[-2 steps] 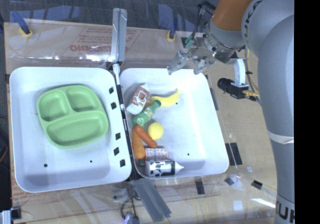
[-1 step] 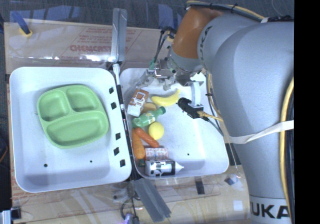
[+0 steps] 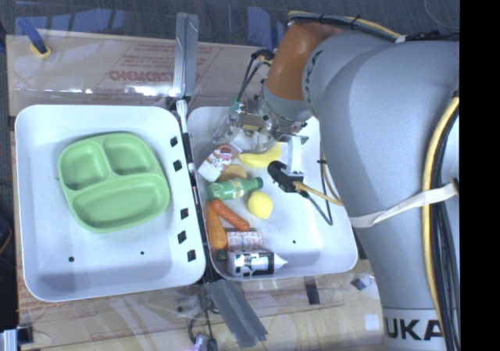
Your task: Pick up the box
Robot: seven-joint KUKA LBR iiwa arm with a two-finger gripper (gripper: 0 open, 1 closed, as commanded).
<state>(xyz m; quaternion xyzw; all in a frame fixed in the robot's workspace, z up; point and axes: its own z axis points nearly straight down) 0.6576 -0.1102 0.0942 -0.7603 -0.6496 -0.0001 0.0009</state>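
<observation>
My arm reaches in from the right, orange band bent low over the far end of the right bin (image 3: 332, 252), my gripper (image 3: 254, 124) down among the clutter there; I cannot tell how it is set or whether it has anything. The box (image 3: 250, 262), a small cow-patterned carton, lies on its side at the near edge of this bin, long axis left to right, just near of the carrot (image 3: 216, 228). A green divided plate (image 3: 114, 180) sits in the left bin (image 3: 47, 263).

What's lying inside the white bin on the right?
The right bin holds a lemon, carrots, a green bottle and small cartons. The arm covers its far corner.
</observation>
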